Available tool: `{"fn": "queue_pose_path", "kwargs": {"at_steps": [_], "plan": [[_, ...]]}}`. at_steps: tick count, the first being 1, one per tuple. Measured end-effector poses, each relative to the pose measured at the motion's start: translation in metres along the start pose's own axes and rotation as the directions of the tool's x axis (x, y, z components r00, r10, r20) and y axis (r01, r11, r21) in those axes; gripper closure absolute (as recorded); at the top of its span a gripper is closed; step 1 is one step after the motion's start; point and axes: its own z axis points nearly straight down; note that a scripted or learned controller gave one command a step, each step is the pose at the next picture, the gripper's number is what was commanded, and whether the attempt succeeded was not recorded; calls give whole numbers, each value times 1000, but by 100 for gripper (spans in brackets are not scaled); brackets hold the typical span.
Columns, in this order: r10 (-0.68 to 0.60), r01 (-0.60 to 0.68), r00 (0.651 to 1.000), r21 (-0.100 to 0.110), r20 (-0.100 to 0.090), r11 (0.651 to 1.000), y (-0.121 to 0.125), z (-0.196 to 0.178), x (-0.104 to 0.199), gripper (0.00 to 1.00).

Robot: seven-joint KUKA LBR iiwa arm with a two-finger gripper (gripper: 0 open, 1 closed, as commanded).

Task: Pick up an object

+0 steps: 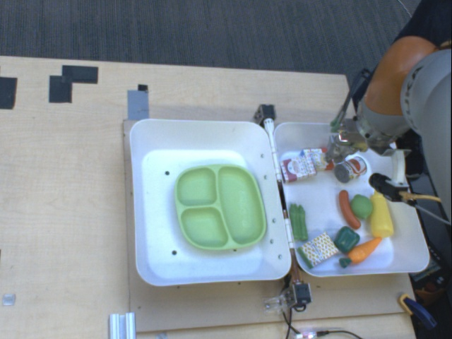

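Observation:
My gripper (343, 145) hangs low over the back of the right bin (409, 263), just above a small round can (352, 169) and to the right of a red-and-white carton (299, 166). Further toward the front lie a red sausage (347, 209), a green round fruit (362, 205), a yellow piece (381, 217), a carrot (364, 249), a dark green pepper (346, 238), a checkered packet (319, 248) and a green pod (299, 222). The wrist hides whatever is directly under the gripper.
The left bin (152, 189) holds a light green divided plate (219, 207). A divider ridge (278, 189) separates the two bins. The grey arm with its orange band (395, 69) fills the upper right. Cables lie by the bench's front edge.

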Motion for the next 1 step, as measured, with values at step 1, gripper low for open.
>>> {"fn": "queue_pose_path", "kwargs": {"at_steps": [1], "plan": [[0,0,1000,-3,1,1000,19,-8,-67,100]]}}
